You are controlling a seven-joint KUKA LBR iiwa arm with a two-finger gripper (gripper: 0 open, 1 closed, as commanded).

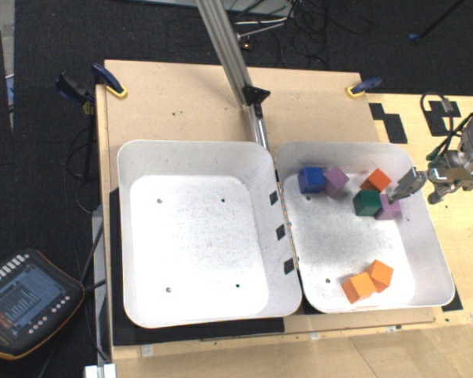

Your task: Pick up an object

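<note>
**Blocks in the right bin, arm at its far edge**

On the counter [189, 101], two shallow white bins sit side by side. The left bin [142, 164] has a speckled floor. The right bin [426, 290] holds seven small blocks in two groups.

Toward the top of the right bin, a blue block [311, 179] sits just beside a light purple block [336, 179], the two touching or nearly so. Further right, an orange block [376, 181] lies near a green block [367, 203], and a second purple block [389, 208] sits just beside the green one on its right. Well apart from these, near the bin's lower edge, two more orange blocks lie together: a larger one [359, 287] and a smaller one [381, 275] touching its upper right corner.

The arm comes in from the right, its wrist over the bin's right rim. The gripper [405, 187] hangs at the upper right part of the bin, just beside the second purple block and near the upper orange block. Whether the jaws are open or closed cannot be told at this angle, and no block is seen between them.

Beyond the counter, a slanted metal pole [225, 42] runs down to the gap between the bins, clamps [110, 81] grip the counter's upper corners, and a handheld control pendant [24, 302] lies at lower left.
</note>
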